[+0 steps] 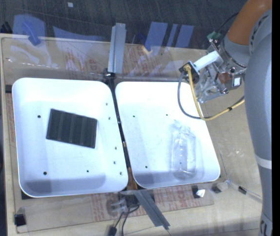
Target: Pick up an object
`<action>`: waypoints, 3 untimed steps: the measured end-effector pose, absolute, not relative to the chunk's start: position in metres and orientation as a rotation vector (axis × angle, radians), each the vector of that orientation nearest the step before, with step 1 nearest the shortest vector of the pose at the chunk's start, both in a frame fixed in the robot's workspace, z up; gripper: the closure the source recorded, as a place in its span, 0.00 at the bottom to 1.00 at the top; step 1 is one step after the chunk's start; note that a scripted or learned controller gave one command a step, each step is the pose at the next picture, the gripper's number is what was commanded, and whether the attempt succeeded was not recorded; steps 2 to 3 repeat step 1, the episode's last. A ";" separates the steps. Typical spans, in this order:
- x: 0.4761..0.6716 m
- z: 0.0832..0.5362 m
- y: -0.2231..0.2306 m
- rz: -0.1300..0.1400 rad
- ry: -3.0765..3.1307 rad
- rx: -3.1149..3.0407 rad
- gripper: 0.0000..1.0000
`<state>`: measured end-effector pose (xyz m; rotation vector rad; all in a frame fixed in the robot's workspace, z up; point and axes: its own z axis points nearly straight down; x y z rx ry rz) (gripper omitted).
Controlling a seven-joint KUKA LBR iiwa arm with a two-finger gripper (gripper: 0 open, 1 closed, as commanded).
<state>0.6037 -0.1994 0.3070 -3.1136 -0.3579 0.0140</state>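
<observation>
- The desk carries two white bins — I'd work the right bin, since the hand hangs just past its far right corner.
- Dark ribbed pad lies flat in the left bin; tough to pinch.
- Clear bottle lies in the right bin's near right corner — I'd grip across its width.
- Hand: can't tell its state.

Bright, even light glares off white bins; slightly soft focus

the arm has a smooth grey casing with an orange band above the wrist. the gripper assembly combines white and metallic parts with small dark fittings. a yellow cable and a black cable loop from it.
</observation>
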 end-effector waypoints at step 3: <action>0.585 0.412 -0.108 -0.002 -0.460 -3.107 1.00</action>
